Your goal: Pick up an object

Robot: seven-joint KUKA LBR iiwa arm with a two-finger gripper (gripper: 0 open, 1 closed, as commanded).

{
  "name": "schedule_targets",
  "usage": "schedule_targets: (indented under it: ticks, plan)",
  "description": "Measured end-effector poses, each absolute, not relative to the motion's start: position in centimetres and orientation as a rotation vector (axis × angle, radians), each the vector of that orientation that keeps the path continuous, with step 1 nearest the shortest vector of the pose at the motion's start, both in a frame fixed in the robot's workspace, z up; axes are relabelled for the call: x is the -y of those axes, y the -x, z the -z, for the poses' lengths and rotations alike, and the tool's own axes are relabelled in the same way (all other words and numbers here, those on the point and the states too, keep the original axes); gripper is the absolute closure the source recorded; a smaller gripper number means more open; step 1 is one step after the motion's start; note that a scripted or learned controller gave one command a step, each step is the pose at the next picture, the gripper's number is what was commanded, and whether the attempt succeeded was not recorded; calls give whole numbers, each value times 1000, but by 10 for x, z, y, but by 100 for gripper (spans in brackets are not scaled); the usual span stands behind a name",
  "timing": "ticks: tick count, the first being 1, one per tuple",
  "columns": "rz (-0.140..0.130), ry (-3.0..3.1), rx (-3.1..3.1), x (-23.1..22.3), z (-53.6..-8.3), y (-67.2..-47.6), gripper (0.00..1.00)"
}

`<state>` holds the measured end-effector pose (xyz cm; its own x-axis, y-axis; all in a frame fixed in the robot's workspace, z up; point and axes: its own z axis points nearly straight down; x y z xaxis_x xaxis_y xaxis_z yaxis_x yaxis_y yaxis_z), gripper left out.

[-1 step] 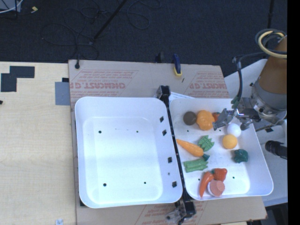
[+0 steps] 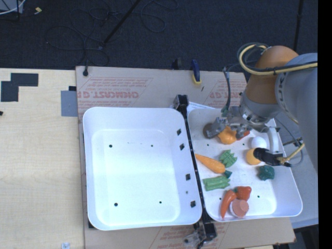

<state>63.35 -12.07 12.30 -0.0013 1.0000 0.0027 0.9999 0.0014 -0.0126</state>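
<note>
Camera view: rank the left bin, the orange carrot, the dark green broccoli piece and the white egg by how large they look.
1. Left bin, by far the largest.
2. Orange carrot.
3. Dark green broccoli piece and white egg: these look too alike to rank.

Counter [image 2: 36, 154]: lying pale wood, bearing dark patches (far left).
Cardboard sheet [image 2: 129, 87]: sitting under both bins.
Cables [image 2: 129, 9]: trailing across dark floor.
Blue clamp [image 2: 196, 71]: gripping the cardboard's far edge.
</note>
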Motion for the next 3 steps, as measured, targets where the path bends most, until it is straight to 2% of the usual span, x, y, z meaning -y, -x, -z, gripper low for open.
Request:
schedule_targets:
  ticks: [1, 2, 3]
  plan:
    - [-11, 2219, 2216, 168, -86, -642, 0]
    - [-5, 2220, 2217, 168, -100, -643, 100]
    - [4, 2210, 2226, 75, -121, -645, 100]
